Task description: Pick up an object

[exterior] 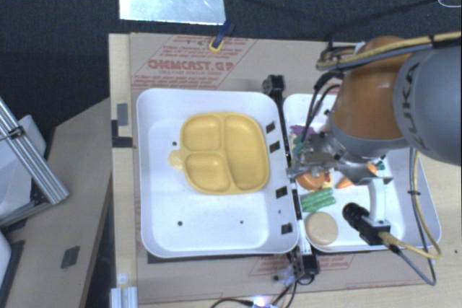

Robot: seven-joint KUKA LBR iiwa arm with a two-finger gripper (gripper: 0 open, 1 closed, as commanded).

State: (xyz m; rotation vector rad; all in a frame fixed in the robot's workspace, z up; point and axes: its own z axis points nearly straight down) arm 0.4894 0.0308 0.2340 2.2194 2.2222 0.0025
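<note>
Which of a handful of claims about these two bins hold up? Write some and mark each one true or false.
1. A yellow divided plate lies in the left bin. True.
2. The yellow divided plate has three compartments. True.
3. The arm hangs over the left bin. False: it hangs over the right bin.
4. A round tan piece lies near the front of the right bin. True.
5. The green piece lies on the plate. False: it lies in the right bin, just behind the round tan piece.
</note>
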